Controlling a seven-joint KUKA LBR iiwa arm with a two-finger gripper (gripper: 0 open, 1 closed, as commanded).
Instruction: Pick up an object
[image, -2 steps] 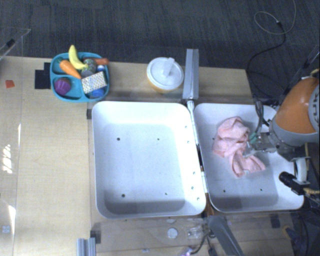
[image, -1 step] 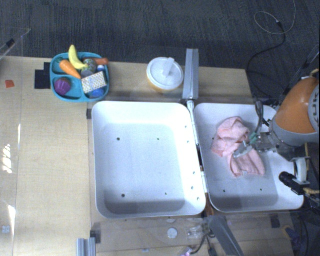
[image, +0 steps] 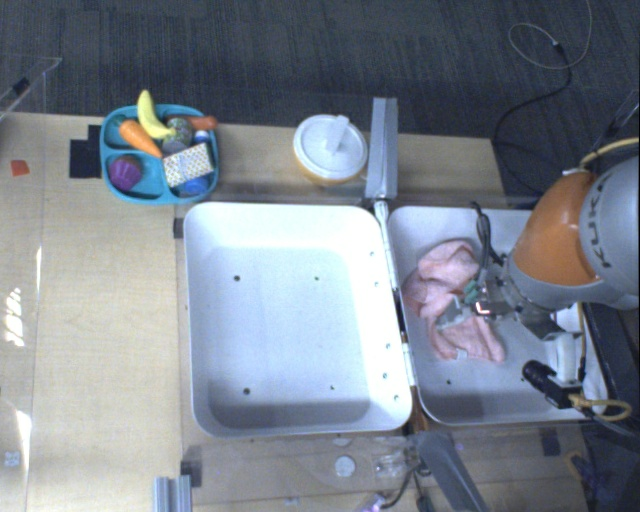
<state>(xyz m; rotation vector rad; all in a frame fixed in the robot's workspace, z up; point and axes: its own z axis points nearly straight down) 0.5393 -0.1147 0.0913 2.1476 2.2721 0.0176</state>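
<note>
A crumpled pink cloth (image: 448, 290) lies in the right white bin (image: 440, 400). My gripper (image: 466, 308) is down on the cloth's right part, reaching in from the right under the orange wrist band (image: 560, 240). The fingertips press into the folds of the cloth and their gap is hidden by the fabric and the wrist. The cloth rests on the bin floor.
The left white bin (image: 290, 310) sits beside the right one. Behind the bins stand a blue tray (image: 118, 188) of toy food and a white lidded cup (image: 330, 148). A metal post (image: 380, 150) rises between the bins at the back. Black cables lie at the right.
</note>
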